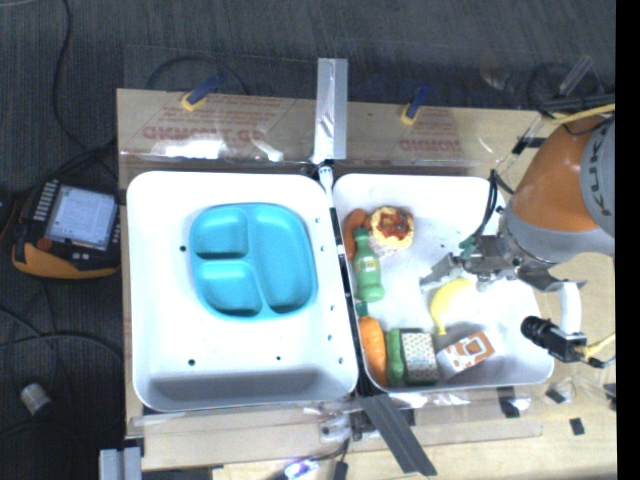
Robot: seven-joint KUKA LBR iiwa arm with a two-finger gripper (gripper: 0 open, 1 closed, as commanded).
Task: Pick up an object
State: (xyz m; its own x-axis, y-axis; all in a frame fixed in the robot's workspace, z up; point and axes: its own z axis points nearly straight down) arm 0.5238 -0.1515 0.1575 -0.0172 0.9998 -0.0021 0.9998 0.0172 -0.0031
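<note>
Left bin (150, 298): we record one blue divided tray (253, 259), lying flat near the middle. Right bin (440, 190): along its left wall we list a hot dog (352, 230) at the top, a green bottle (368, 274) beside it, then a carrot (372, 343) below. Near the top sits a muffin (392, 228) with red topping. Along the lower edge we note a green block (396, 358), a small boxed item (418, 356) and an orange-and-white carton (468, 352). A banana (448, 303) lies mid-bin, right of the bottle. The gripper (478, 266) hangs just above the banana; we cannot tell how its jaws stand.
</note>
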